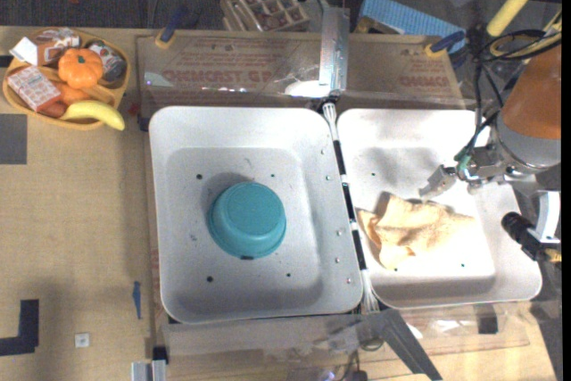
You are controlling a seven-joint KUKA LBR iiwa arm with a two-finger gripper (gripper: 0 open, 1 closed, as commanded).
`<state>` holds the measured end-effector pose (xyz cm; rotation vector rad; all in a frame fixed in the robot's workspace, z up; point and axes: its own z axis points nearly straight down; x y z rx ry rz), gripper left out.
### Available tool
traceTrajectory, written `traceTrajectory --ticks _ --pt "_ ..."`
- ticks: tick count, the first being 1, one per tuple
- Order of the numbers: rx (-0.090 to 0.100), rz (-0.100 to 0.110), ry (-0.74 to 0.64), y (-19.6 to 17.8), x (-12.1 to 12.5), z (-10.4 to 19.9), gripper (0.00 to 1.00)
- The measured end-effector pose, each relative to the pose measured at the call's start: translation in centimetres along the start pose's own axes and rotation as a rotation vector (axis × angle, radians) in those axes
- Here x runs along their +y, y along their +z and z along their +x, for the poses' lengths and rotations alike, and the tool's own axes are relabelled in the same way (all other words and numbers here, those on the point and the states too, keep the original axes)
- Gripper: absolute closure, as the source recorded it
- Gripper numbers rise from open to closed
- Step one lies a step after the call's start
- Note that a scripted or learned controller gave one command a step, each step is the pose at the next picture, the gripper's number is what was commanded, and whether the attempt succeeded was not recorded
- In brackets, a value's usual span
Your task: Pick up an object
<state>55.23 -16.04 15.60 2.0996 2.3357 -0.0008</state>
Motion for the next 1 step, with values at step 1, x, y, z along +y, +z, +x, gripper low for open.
traceTrajectory --ticks 1 --pt "-0.001 -0.006 -0.147 6.17 -4.15 -4.93 0.00"
